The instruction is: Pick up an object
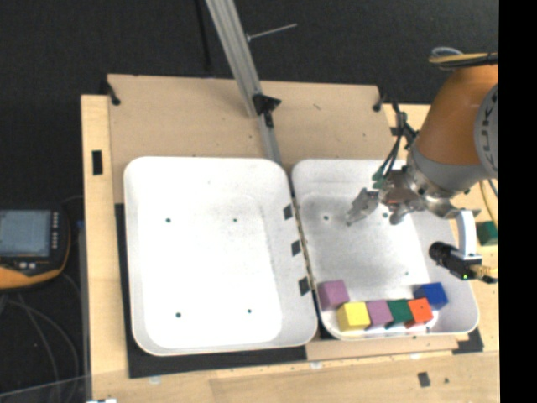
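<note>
The tool hangs open, holding nothing, over the right bin, well apart from the blocks.

Two white bins, faintly speckled. In the right bin, lower right of frame: purple block, yellow block, second purple block, green block, orange block, blue block. Tan bench, black floor.

The wooden bench bears a left bin and right bin touching side by side.
</note>
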Motion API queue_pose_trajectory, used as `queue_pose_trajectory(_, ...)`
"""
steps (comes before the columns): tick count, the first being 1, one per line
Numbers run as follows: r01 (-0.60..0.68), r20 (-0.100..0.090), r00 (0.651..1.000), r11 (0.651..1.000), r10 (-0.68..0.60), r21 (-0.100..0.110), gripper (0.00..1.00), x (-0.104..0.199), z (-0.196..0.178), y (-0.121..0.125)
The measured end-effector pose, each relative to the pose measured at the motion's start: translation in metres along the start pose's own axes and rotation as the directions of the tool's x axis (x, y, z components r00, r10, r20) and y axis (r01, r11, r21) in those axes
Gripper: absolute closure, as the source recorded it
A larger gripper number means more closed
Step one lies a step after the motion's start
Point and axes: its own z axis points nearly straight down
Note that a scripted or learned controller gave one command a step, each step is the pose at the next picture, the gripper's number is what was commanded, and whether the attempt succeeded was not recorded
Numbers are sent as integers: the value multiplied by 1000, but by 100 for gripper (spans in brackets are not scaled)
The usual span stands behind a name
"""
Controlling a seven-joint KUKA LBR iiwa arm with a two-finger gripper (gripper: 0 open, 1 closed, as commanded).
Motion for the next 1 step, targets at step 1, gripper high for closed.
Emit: queue_pose_trajectory(1, -4, 1, 1000, 1000, 4, -4, 100, -2, -11, 1)
